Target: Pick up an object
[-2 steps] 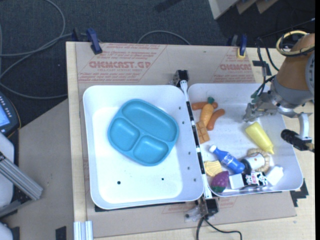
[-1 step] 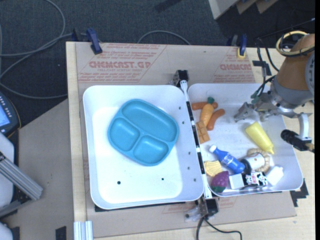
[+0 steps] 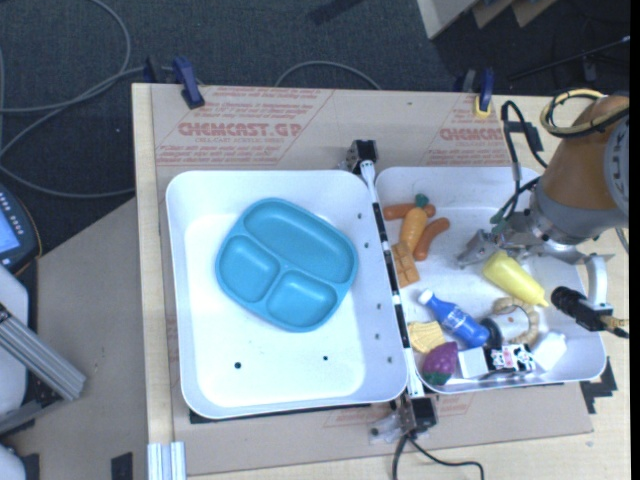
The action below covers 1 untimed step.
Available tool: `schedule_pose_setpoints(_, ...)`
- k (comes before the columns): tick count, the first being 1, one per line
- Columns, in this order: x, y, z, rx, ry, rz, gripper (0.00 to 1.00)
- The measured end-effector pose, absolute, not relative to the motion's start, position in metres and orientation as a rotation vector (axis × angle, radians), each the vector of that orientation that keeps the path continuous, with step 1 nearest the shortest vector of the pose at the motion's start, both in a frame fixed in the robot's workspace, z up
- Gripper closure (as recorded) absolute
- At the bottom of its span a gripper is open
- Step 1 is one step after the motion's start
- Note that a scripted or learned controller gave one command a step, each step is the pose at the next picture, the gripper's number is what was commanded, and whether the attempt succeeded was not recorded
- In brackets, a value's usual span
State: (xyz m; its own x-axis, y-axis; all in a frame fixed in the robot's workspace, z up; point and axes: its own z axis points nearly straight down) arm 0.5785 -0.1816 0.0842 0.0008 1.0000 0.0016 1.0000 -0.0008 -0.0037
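Arm: the grey arm (image 3: 585,173) with its orange band reaches in over the right bin's far right side.
Gripper: the gripper (image 3: 487,248) hangs low inside the right bin, near its middle, just beside the upper end of the yellow object; whether it is clenched or released cannot be told, and nothing is seen held.
Right bin: the right bin (image 3: 462,180) sits against the left bin's right wall and holds a clutter of small toys.
Yellow object: the yellow object (image 3: 514,278) lies tilted in the middle right of the right bin, its upper left end next to the gripper.
Carrots: the orange carrot pieces (image 3: 416,228) lie near the far left corner of the right bin, close to the wall shared with the left bin.
Blue bottle: the blue bottle (image 3: 456,320) lies slanted in the near half of the right bin.
Purple object: the purple object (image 3: 440,363) rests at the near left corner of the right bin, touching a yellow piece just behind it.
Left bin: the left bin (image 3: 200,268) carries one thing.
Blue plate: the blue divided plate (image 3: 286,262) lies in the far half of the left bin, tilted, with three compartments.
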Motion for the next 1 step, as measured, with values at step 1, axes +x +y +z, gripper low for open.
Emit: schedule_pose_setpoints(1, 0.5802, -0.1821, 0.0947, -2.223, -2.221, -0.001, 1.00)
